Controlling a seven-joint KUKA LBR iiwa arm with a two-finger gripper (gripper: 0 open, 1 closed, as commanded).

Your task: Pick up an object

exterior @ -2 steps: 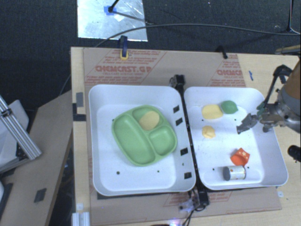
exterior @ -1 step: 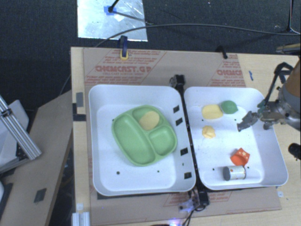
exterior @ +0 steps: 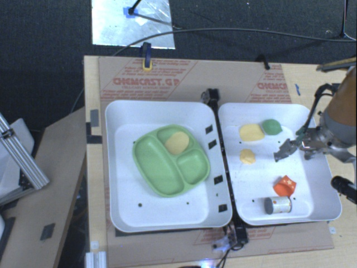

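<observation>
In the right bin [exterior: 321, 202] lie a pale yellow piece [exterior: 251, 132], a green piece [exterior: 271, 126], a small yellow piece [exterior: 247, 157], an orange piece [exterior: 285, 186] and a small silver can [exterior: 278, 205] on its side. My gripper [exterior: 294, 151] hangs over the bin's right middle, to the right of the small yellow piece and above the orange piece. Its two dark fingers [exterior: 283, 149] stand apart, so it is open, and nothing is between them.
The left bin [exterior: 125, 205] holds a green divided plate [exterior: 162, 169] with a yellow piece [exterior: 177, 143] in its upper compartment. A black divider [exterior: 220, 166] runs between the bins. The arm's wrist [exterior: 341, 116] reaches in from the right edge.
</observation>
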